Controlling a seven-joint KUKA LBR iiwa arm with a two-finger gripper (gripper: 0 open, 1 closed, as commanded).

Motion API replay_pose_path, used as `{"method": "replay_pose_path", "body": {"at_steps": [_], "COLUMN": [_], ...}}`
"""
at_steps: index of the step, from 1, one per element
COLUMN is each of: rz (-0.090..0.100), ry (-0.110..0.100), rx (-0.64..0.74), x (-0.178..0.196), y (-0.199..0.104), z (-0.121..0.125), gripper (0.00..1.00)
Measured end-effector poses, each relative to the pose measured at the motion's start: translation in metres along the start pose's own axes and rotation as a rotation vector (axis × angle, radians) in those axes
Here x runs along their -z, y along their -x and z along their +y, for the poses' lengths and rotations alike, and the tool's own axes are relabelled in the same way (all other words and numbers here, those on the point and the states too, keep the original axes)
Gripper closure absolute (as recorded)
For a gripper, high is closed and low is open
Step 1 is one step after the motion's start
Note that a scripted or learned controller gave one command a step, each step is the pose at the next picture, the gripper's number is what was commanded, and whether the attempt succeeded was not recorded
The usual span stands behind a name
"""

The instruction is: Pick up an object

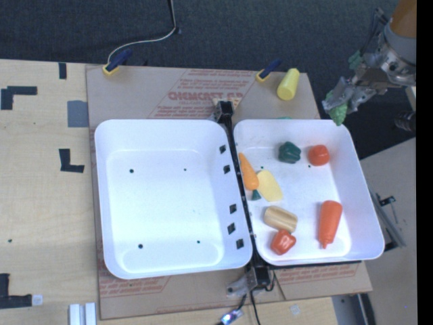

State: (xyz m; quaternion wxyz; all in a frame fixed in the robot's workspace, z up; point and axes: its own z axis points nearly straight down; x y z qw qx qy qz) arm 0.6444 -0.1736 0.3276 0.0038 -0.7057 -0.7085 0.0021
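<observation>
**Green object at the gripper, raised past the right bin's far corner**

Green shows at the tip of the gripper, which hangs outside the right bin, just beyond its far right corner and over the dark floor. A small green object sits at the ends of the fingers and looks pinched between them, though the fingers are blurred and the grip cannot be read with full certainty. The arm comes in from the upper right, its orange band at the very edge of the view.

Inside the right bin lie several toy foods: a dark green pepper and a red tomato near the far wall, well apart from each other; an orange carrot along the left wall, touching a pale yellow piece; a tan bread roll just below that; a small red pepper near the front wall; and a larger orange-red carrot toward the right side.

The left bin stands beside it, their walls joined by black clips. Both rest on a cardboard sheet, where a yellow toy lies near the far right corner, beside a blue clamp
</observation>
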Motion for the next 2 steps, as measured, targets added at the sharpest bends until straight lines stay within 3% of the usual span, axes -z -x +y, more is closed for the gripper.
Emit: {"method": "replay_pose_path", "body": {"at_steps": [1, 2], "rz": [0.002, 0.001], "ry": [-0.002, 0.002], "rx": [0.001, 0.006], "x": [-0.055, -0.099], "y": [-0.064, -0.159], "z": [-0.051, -0.041], "gripper": [1.00, 1.00]}}
